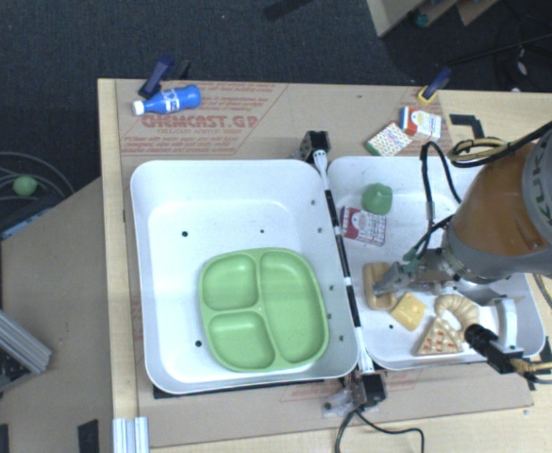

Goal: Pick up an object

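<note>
In the right bin (530, 343) we see small toy foods: a green piece (377, 197), a red-and-white packet (364, 226), a tan piece (379, 284), a cheese cube (408, 311), a pizza slice (438, 339) and a croissant (458, 305). We judge them light, stiff and a little slick; the cheese cube looks easiest, taken across its flat sides. The left bin (162, 196) bears a green tray (261, 308). The arm (507, 215) leans in from the right, wrist low over the bin, and the gripper (400, 276) sits at the tan piece, perhaps touching it. Its jaws are too blurred for us to tell whether they stand wide or closed
</note>
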